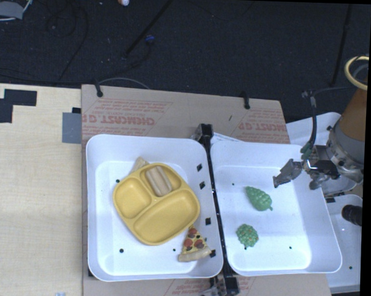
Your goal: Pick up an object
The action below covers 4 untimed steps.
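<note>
two white bins sit side by side on the table. the left bin (104,171) holds one yellow divided plate (155,204), one hot dog (158,180) on it, and one pizza slice (194,248). the right bin (316,242) holds two green toys (258,198) (247,235). the claw (301,174) hovers at centre right, above the right bin, holding nothing; how far open, i cannot tell.

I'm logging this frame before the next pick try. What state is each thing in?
Hand: over the right bin, nothing between its fingers.
Yellow divided plate: flat in the left bin, hot dog in one compartment.
Pizza slice: flat beside the plate.
Two green pieces: loose in the right bin.
</note>
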Available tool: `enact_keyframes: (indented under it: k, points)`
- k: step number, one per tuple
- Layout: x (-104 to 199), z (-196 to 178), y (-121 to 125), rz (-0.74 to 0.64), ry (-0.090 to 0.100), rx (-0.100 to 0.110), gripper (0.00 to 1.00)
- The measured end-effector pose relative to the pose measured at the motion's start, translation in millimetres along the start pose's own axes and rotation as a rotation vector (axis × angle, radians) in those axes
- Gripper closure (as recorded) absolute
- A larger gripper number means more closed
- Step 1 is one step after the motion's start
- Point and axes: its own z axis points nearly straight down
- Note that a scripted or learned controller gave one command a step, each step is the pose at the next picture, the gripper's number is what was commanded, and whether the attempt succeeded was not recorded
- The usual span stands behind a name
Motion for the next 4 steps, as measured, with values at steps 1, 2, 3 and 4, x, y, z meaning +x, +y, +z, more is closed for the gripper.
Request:
enact_keyframes:
  k: [1,2,3,4]
  points:
    - [-0.1,-5.2,1.7,-0.002,-0.002,-0.01,0.0]
    - [4.4,58.4,-1.6,-0.002,0.001,-0.002,0.0]
    - [8.2,121.3,2.9,-0.002,0.001,-0.003,0.0]
    - [6.8,185.8,1.9,-0.001,0.001,-0.002,0.0]
